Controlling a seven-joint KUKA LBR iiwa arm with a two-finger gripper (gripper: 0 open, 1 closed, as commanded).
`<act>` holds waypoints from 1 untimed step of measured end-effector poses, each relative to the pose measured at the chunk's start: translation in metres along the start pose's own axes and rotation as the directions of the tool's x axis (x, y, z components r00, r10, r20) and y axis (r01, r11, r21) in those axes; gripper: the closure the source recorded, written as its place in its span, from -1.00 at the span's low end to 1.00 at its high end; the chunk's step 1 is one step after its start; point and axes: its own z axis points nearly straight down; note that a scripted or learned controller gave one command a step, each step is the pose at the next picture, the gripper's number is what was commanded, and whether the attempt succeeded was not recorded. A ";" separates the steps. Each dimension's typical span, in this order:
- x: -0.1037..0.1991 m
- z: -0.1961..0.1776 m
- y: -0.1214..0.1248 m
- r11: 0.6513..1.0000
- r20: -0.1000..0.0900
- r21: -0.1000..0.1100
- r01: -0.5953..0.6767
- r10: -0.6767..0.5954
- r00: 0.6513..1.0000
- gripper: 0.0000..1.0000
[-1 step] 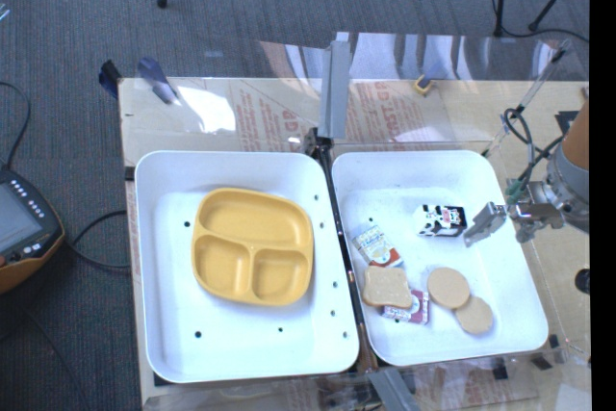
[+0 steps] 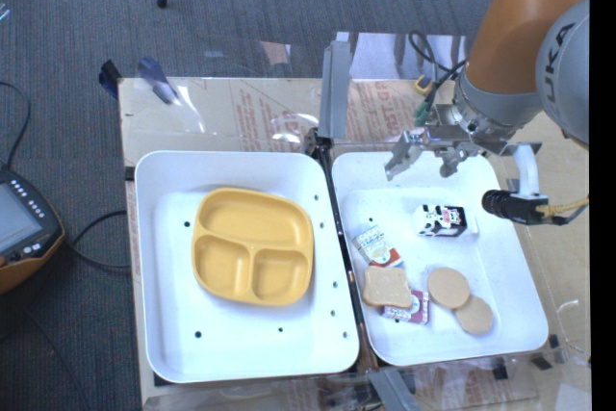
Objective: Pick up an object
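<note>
The robot's metal two-finger claw (image 2: 423,161), open with nothing in it, hangs in the upper right over the right white bin (image 2: 525,255), so the picking has not begun; next it must drop onto something like the small black-and-white carton (image 2: 442,220) just below.

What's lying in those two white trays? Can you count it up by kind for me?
Yellow divided plate: 1
Black-and-white cow-print carton: 1
Toast slice: 1
Round tan cookies: 2
Small red-and-white packets: 2
Total: 7
</note>
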 end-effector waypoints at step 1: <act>-0.036 0.126 -0.084 1.000 0.002 0.011 -0.013 0.013 1.000 -1.00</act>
